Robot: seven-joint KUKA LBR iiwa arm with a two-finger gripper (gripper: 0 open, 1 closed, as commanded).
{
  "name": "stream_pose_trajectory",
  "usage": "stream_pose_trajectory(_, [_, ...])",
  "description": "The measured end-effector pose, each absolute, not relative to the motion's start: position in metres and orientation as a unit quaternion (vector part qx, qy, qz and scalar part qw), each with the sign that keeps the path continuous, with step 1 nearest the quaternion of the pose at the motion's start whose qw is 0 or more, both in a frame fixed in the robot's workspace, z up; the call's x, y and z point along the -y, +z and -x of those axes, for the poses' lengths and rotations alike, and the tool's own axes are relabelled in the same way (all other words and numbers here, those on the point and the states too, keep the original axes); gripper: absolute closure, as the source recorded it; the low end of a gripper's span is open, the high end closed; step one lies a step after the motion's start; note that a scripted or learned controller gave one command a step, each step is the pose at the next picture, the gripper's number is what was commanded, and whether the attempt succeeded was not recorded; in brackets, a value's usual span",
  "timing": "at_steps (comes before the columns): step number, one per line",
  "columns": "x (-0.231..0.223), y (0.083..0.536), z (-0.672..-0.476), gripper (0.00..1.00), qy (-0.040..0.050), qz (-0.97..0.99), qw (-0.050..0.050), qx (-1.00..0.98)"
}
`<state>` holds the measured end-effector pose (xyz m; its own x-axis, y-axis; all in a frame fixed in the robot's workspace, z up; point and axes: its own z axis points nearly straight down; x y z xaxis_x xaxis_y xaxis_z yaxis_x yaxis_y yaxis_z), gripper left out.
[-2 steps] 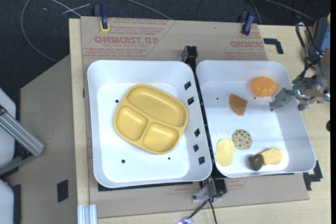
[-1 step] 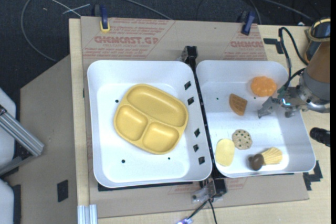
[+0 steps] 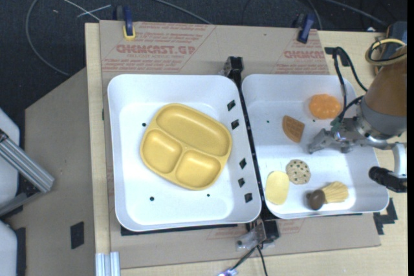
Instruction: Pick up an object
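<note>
Fingers (image 3: 321, 141) spread apart and pinching nothing, gripper (image 3: 330, 139) over right bin (image 3: 259, 113), orange round piece (image 3: 324, 106) just beside at twelve o'clock, brown wedge (image 3: 293, 128) near at ten, speckled cookie (image 3: 297, 171) at seven

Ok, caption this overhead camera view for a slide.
Grey arm's gripper hovers over right white bin of toy foods; yellow divided plate fills left.
</note>
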<state>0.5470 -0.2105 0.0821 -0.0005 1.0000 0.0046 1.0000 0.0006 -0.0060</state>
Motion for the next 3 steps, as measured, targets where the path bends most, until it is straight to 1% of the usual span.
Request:
stream_pose_trajectory(1, [0.211, 0.096, -0.549, 1.00, -0.0008, 0.707, 0.001, 0.707])
stream_pose_trajectory(2, [0.214, 0.142, -0.543, 1.00, -0.0011, 0.707, -0.002, 0.707])
stream_pose_trajectory(3, [0.214, 0.208, -0.546, 1.00, -0.0018, 0.706, -0.004, 0.708])
